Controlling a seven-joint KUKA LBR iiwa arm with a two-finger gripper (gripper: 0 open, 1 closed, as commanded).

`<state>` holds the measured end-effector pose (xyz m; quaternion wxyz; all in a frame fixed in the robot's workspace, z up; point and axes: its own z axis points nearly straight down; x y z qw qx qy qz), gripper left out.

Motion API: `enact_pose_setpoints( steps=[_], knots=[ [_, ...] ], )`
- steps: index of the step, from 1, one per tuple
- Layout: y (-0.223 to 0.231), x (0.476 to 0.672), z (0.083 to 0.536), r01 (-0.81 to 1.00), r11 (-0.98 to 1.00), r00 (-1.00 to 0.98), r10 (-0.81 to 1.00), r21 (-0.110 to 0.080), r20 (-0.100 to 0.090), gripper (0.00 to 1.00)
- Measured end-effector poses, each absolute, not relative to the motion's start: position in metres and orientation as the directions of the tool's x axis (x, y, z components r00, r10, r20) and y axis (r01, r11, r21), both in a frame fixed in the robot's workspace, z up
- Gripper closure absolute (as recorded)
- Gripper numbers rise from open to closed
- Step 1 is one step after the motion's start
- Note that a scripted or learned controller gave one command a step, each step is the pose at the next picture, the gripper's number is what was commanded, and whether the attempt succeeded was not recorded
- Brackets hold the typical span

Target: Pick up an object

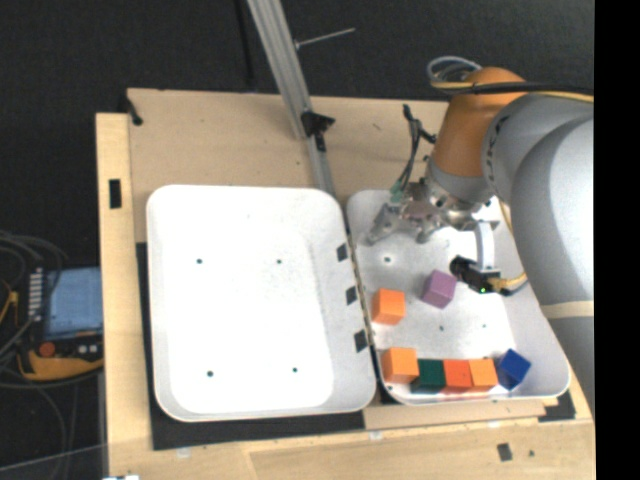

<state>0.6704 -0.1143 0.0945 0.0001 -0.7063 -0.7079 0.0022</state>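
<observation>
My gripper (403,230) hangs over the far left part of the right bin (478,330), fingers spread and open, nothing between them. A purple cube (438,289) lies just in front of it, to the right. An orange cube (389,306) sits near the bin's left wall, in front of the gripper. Along the bin's near wall stands a row of cubes: orange (402,364), green (431,375), orange (458,374), orange (483,372) and blue (513,367).
The left bin (245,298) sits beside the right one. A slanted metal post (290,73) rises behind the bins. The grey arm (545,198) covers the right bin's far right side. Cables and a blue box (75,303) lie off the bench at left.
</observation>
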Motion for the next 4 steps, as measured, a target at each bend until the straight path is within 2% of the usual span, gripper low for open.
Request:
enact_pose_setpoints(
  steps=[1,2,4],
  knots=[
    [-0.115,0.673,0.11,1.0,0.001,-0.001,1.0,0.006,-0.002,1.0],
    [-0.113,0.675,0.154,1.0,0.003,-0.003,1.0,0.006,0.0,1.0],
    [-0.116,0.677,0.276,1.0,0.007,-0.007,1.0,0.008,-0.001,1.0]
  ],
)
